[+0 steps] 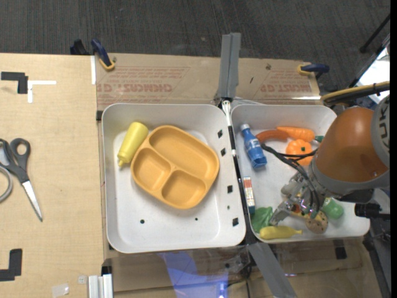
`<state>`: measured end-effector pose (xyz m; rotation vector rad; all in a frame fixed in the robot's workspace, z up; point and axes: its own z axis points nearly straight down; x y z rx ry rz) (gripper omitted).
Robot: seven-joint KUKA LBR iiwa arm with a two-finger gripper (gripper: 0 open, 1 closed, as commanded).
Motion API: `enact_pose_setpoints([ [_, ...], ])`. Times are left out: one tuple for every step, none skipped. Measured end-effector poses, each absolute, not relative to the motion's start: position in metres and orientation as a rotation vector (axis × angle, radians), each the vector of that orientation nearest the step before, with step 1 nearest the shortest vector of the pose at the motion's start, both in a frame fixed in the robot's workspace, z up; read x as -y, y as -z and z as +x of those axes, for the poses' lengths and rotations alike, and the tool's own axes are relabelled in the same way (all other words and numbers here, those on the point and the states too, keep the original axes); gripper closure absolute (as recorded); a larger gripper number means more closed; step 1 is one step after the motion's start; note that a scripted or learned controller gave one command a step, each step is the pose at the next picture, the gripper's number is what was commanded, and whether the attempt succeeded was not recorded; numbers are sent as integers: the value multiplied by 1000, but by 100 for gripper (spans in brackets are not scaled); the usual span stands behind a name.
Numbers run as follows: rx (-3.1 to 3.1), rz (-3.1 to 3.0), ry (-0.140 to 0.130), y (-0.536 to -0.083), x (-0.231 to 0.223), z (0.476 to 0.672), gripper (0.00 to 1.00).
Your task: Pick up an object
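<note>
Reaching down into the near part of the right shallow white bin (332, 113), the grey arm with its orange band puts the metal two-finger gripper (296, 205) low among a cluster of small toys: a yellow banana-shaped piece (279, 232) just near of it, a green leafy piece (262, 216) to its left, a brown speckled cookie-like disc (317, 222) and a green rounded piece (334, 210) to its right. Whether the jaws are spread or closed cannot be told, since wiring and the wrist hide them, and nothing is visibly held. Farther back in the same bin lie a blue plastic bottle (253, 146), an orange carrot toy (288, 133) and a small orange pumpkin-like toy (299, 148). The left white bin (118, 228) holds a yellow-orange divided plastic tray (175, 166) and a pale yellow bottle (132, 143). Doing this step well likely means singling out one toy, probably the banana piece or the cookie, centring it between the fingers, and avoiding neighbours and the bin's near wall before closing and lifting straight up.
</note>
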<state>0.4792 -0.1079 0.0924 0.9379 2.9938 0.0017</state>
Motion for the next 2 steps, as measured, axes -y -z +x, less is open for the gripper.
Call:
enact_pose_setpoints([
  [-3082,593,0,-124,157,478,0],
  [-3071,586,2,-98,156,482,0],
])
